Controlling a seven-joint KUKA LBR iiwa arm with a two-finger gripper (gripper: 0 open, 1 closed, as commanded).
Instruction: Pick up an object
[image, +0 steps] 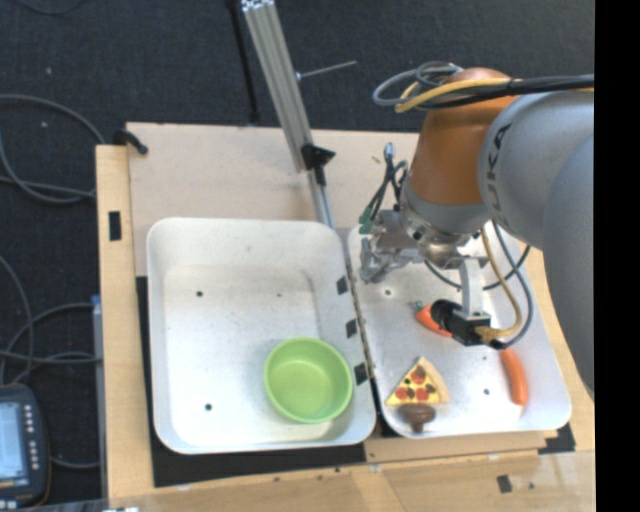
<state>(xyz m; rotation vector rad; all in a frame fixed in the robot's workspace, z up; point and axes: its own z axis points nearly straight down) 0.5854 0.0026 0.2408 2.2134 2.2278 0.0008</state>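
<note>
A brown board (210, 175) lies on the dark floor (120, 60) and holds the two white bins. A silver metal pole (285, 90) rises from the back of the board, and black cables (30, 170) curl on the floor left of the board. A small black screen box (18, 445) sits by the board's front left corner.

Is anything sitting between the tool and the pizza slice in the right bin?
Nothing visible blocks it. The tool sits over the right bin's far left corner; the pizza slice lies at the near left, with bare bin floor between. The carrot lies right of that line. The green bowl is in the other bin.
</note>
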